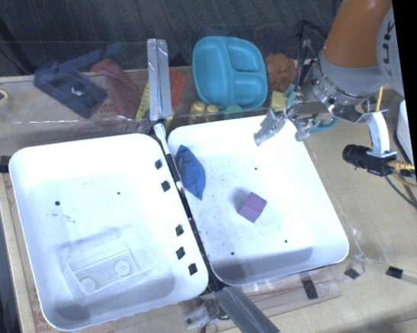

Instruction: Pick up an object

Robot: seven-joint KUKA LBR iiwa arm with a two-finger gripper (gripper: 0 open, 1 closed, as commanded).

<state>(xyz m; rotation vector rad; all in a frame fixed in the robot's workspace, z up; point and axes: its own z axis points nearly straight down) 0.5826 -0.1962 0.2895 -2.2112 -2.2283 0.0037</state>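
A purple cube (252, 206) lies near the middle of the right bin (313, 251). A blue soft object (191, 170) rests against that bin's left wall. A clear plastic piece (103, 263) lies in the lower part of the left bin (33, 179). My gripper (284, 127) hangs over the right bin's upper right corner, above and to the right of the cube, with its fingers (266, 130) spread apart and nothing between them.
Behind the bins sit a turquoise divided tray (229, 71), a dark grey part (68, 87), a reddish object (115, 79) and small toys (280, 71). A black divider strip (177, 205) runs between the bins. The arm (355, 33) fills the upper right.
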